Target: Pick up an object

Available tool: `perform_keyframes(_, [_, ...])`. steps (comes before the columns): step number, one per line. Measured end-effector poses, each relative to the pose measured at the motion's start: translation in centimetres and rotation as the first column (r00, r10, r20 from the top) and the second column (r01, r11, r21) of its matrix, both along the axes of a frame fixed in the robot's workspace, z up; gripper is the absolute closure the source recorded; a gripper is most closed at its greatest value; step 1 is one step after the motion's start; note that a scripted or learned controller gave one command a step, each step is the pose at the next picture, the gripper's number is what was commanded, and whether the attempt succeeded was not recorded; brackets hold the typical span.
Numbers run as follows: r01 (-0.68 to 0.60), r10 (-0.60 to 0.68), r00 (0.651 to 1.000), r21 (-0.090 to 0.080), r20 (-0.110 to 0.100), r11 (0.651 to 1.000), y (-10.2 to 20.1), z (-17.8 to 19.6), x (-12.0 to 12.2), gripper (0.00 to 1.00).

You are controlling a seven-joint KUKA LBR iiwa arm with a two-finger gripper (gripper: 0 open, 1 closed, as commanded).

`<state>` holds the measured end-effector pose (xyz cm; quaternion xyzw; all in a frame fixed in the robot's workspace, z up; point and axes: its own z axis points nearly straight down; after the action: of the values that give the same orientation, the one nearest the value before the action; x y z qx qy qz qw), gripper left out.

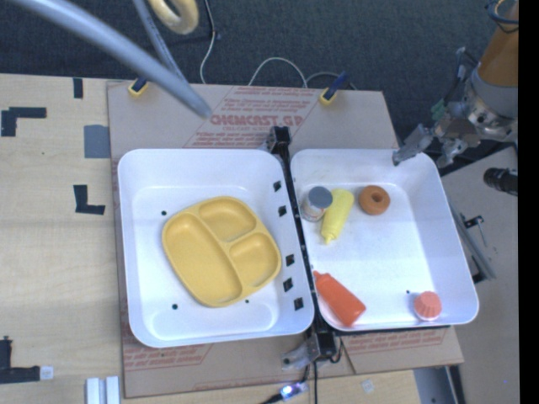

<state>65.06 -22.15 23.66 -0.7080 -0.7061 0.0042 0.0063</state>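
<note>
Where bins meet, glossy yellow compartment tray (221,249), ring-shaped donut (374,200)

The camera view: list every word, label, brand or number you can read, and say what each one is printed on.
"CHEMCAST GP", in red letters on the brown board under the two white bins, behind them; this is my best reading, as the print is faint.
More red lettering on the same board at its front left edge, too small and blurred to read.
No readable text on the yellow tray, the yellow bottle or the orange bottle.
</note>
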Motion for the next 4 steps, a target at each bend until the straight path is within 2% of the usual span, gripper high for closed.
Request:
perform_keyframes(1, [-0.004,0.004,1.0,-0.003,0.013,1.0,0.1,1.0,0.3,0.0])
perform_keyframes(3, [-0.005,0.005,1.0,-0.003,0.008,1.0,1.0,-10.8,0.9,0.0])
perform_keyframes(4, [-0.006,0.006,1.0,-0.005,0.014,1.0,1.1,-15.4,0.9,0.0])
